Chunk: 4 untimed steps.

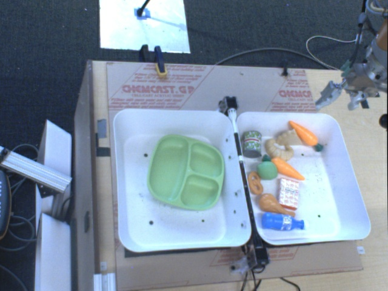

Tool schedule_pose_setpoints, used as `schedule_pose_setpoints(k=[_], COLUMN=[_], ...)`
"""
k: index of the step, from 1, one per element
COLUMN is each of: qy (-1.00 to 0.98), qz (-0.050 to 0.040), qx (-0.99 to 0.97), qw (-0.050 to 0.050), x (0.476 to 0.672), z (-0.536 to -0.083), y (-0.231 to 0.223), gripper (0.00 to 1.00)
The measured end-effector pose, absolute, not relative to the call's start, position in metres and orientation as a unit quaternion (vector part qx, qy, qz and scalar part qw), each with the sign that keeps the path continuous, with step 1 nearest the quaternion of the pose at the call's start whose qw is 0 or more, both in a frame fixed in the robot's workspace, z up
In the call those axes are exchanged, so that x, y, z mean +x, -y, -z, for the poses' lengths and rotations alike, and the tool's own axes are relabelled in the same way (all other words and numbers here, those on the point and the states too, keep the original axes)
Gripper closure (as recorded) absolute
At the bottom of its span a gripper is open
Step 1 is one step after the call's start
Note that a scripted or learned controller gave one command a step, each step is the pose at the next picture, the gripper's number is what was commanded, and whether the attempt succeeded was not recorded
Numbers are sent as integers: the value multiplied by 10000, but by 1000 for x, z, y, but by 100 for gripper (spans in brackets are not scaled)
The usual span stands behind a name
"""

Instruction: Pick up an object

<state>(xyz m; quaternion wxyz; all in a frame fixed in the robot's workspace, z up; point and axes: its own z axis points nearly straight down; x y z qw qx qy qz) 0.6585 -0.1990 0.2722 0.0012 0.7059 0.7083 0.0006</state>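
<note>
Above right bin's point(354, 180) far corner | tool point(343, 97) open | holding nothing

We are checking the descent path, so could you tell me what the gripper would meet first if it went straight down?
Probably the right bin's far rim or the bench beside it; the gripper hangs open there, depth unclear.

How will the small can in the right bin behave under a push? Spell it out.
The small can stands upright near the right bin divider, so a high push would probably tip it. Once on its round side it would likely roll. It sits close to the green ball, which it might nudge.
</note>
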Motion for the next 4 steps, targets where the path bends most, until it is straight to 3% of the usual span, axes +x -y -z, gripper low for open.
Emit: schedule_pose_setpoints(k=[1, 2, 3, 4], qy=[-7084, -7091, -7106, -7087], qz=[-10, 13, 35, -18], qx=[7058, 7051, 7036, 7055], qw=[25, -33, -44, 14], x=[635, 668, 667, 670], z=[-97, -85, -95, -150], y=[206, 206, 206, 125], gripper=[0, 0, 100, 100])
